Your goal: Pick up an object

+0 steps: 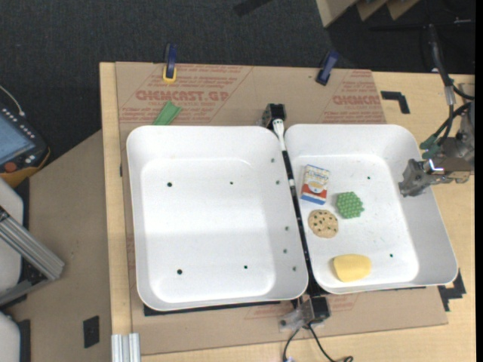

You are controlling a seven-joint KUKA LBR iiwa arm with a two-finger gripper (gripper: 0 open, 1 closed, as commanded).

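Hovering gripper (pixel 414 179) at bin edge, right of broccoli (pixel 349 204).

Yellow lemon (pixel 352 267), green ball (pixel 349 204), white bins (pixel 143 202)

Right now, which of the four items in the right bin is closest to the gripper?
The green bumpy item. It lies furthest toward the gripper at the bin's right rim; the small carton, cookie and yellow piece all sit farther off.

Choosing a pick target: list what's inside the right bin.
The right bin holds four things: a small carton, a green knobbly piece, a cookie and a yellow piece. The gripper sits at its right wall, covering a little floor.
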